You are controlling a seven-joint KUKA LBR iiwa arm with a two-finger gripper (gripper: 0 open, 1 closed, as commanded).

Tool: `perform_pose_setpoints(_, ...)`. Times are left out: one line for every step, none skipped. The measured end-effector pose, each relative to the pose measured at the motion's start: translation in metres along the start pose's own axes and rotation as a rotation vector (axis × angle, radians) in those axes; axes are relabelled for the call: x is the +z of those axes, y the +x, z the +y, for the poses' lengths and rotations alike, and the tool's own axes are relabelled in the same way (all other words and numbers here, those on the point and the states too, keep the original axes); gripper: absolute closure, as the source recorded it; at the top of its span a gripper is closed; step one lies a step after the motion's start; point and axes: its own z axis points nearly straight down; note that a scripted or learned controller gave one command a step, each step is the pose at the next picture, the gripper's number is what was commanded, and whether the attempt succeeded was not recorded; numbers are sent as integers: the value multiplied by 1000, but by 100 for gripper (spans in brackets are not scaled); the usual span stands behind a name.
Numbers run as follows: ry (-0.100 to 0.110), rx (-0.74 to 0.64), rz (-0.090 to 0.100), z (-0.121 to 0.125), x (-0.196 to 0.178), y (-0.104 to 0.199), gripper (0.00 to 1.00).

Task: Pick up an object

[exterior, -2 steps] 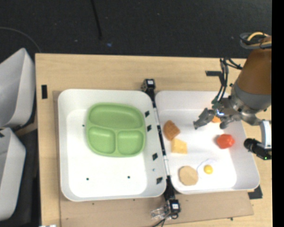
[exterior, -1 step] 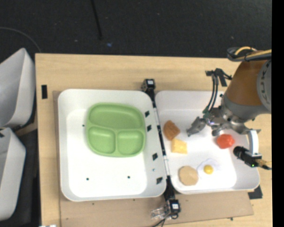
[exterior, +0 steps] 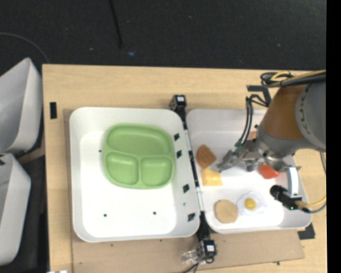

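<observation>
Gripper (exterior: 230, 161) low beside crowded toy food (exterior: 206, 155), finger state unclear; likely to nudge pieces aside, missing.

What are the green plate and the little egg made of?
The green plate looks like moulded plastic: one even colour, a soft matte sheen, rounded compartment walls. The fried egg seems to be toy plastic or rubber, going by its flat white and neat yellow dome, though it is too small to be sure.

No text, label, brand, number or sign can be read on anything here.
</observation>
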Motion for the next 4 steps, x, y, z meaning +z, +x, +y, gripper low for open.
perform_pose_setpoints(-6, 5, -1, 1, -14, -1, 100)
perform_pose_setpoints(-8, -6, -1, 8, -60, 2, 100)
perform_pose_setpoints(-8, -5, -1, 7, -104, -2, 100)
perform_pose_setpoints(-11, -7, -2, 6, -168, 0, 100)
